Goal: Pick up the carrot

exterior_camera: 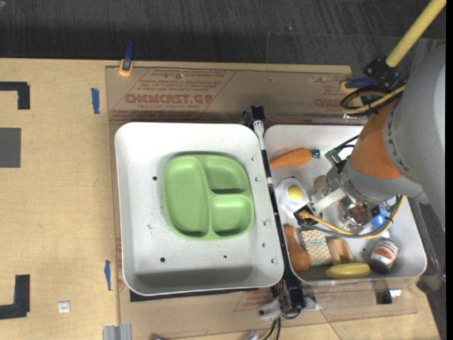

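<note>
One carrot (291, 158) lies in the right bin (410, 257) — pincer (333, 202) state unclear

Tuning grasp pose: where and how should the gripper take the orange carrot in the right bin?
Grip the orange carrot mid-body, coming from above with fingers across its width. It lies flat, lengthwise left-right near the right white bin's far wall, green tip right, apart from the clutter nearer the camera.

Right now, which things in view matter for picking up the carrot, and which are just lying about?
For the job:
carrot
gripper
right bin

Lying about:
green divided plate in the left bin
fried egg toy
banana
small can
</note>
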`<state>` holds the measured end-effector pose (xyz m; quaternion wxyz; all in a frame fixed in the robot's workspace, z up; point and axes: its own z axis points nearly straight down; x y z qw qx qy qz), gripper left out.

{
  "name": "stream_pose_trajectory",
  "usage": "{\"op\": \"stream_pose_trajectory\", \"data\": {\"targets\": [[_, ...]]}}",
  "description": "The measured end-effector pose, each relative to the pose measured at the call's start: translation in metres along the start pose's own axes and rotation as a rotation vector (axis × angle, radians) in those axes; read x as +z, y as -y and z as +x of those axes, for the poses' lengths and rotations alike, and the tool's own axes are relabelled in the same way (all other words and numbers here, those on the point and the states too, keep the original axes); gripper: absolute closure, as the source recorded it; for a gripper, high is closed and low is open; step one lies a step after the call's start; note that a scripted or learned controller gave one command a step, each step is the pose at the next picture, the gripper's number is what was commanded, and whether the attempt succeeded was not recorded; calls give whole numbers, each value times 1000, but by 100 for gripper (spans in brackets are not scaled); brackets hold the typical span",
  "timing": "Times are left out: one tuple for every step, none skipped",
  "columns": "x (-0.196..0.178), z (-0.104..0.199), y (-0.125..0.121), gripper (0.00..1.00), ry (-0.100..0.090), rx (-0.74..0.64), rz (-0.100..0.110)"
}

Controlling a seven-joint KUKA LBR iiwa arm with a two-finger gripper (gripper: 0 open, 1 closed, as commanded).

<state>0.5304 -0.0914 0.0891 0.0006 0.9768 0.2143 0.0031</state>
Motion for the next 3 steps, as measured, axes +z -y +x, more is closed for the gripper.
{"op": "stream_pose_trajectory", "data": {"targets": [[-99,83,0,0,1,36,4],[-94,83,31,0,14,103,10],[-94,46,61,0,14,227,9]]}}
